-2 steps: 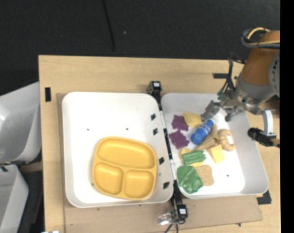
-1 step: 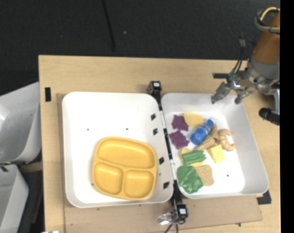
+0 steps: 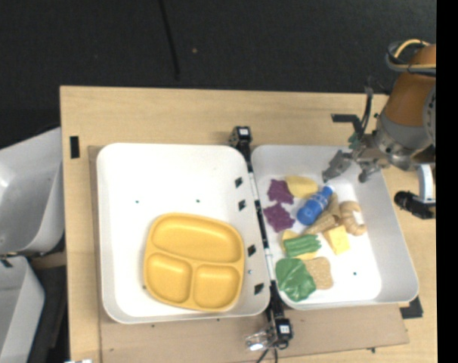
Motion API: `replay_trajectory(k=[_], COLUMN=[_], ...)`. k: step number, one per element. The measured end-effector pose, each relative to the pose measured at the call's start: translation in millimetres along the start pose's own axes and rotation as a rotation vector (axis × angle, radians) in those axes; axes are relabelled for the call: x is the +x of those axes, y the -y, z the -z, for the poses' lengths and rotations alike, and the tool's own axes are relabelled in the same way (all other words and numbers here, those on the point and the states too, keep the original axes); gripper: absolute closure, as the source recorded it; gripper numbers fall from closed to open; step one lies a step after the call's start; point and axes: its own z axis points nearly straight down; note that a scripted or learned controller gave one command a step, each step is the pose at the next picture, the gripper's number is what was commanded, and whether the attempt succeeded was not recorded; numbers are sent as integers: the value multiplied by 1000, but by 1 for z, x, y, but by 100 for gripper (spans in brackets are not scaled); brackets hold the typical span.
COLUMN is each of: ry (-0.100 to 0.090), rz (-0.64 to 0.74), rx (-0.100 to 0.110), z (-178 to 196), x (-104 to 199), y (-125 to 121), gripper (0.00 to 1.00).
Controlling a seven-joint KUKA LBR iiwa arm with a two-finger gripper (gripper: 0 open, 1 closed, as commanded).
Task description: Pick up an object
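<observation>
Gripper (image 3: 351, 166): grey metal fingers spread apart, nothing between them, hovering over far-right part of right bin (image 3: 388, 278). Toy items clustered in that bin, near its left wall: 2 purple lumpy pcs (image 3: 279, 190), 1 blue bottle (image 3: 314, 205), 2 green leafy pcs (image 3: 295, 277), yellow blocks (image 3: 337, 240), tan pcs. Left bin (image 3: 123, 203): 1 yellow plastic tray (image 3: 193, 261), smooth, 3 compartments.

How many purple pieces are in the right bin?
2. One purple piece lies at the pile's upper left beside the yellow piece; the other sits just below it. More may be hidden underneath.
</observation>
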Motion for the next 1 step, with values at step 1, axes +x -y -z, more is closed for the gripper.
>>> replay_trajectory(k=[1], ry=[0], rz=[1], rx=[1], z=[-4], x=[0], y=[33], gripper=[0])
